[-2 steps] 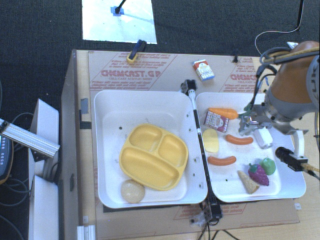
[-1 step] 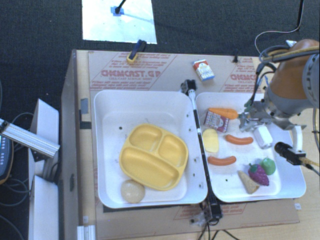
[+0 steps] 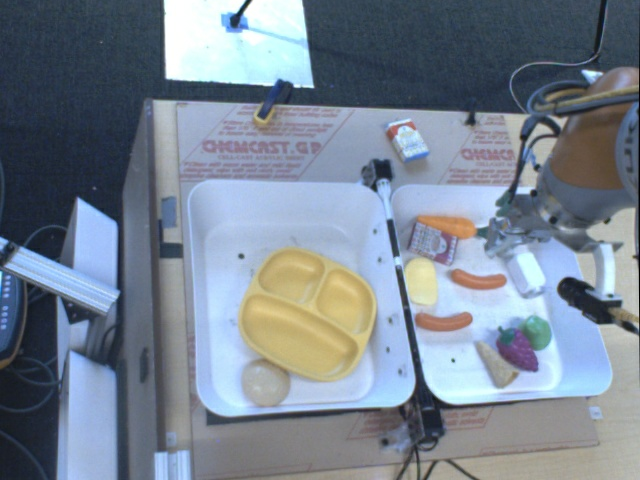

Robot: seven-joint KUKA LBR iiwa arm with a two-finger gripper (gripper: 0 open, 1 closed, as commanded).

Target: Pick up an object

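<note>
Nearest the camera, a pale round ball (image 3: 266, 382) rests beside a yellow divided plate (image 3: 308, 311) in the left bin (image 3: 215, 268). Over the right bin (image 3: 590, 363), the gripper (image 3: 520, 258) hangs above a white bottle (image 3: 526, 273), near two sausages (image 3: 478, 280) and purple grapes (image 3: 517, 349); whether its jaws are parted cannot be told.

I see my arm (image 3: 590, 138) reaching in from three o'clock, orange band uppermost, wrist bent down toward seven o'clock. My gripper (image 3: 522, 268) hangs low, its pale tip pointing downward.
</note>
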